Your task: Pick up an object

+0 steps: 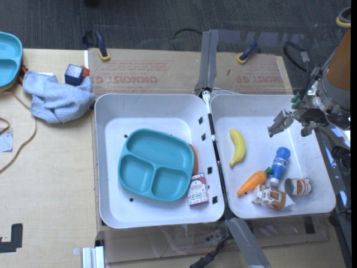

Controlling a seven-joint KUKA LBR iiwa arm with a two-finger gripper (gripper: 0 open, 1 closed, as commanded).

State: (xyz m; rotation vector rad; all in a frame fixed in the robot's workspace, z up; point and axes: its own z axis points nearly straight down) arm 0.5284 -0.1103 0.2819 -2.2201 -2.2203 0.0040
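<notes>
The tool, dull grey metal at the end of the arm reaching in from the right, hangs over the upper right part of the right bin, a shallow white plastic tray with rounded corners; whether it is released or clenched I cannot tell, and nothing shows between its fingers. Below the tool, toward the near wall of that bin, lie five things close together: one smooth curved yellow banana down and to the left of the tool, one tapered orange carrot further down, one small bottle with a blue cap and label directly below the tool, one short cylindrical can on its side below and a little right, and one small printed carton touching the carrot's thick end. Well to the left of the tool, the left bin holds one glossy teal plate with three compartments and rounded corners, and one small red and white carton just beside its lower right edge. Far left of the tool, on the cardboard-covered surface, one crumpled, soft grey cloth lies with one small dark blue cube at its upper edge.
</notes>
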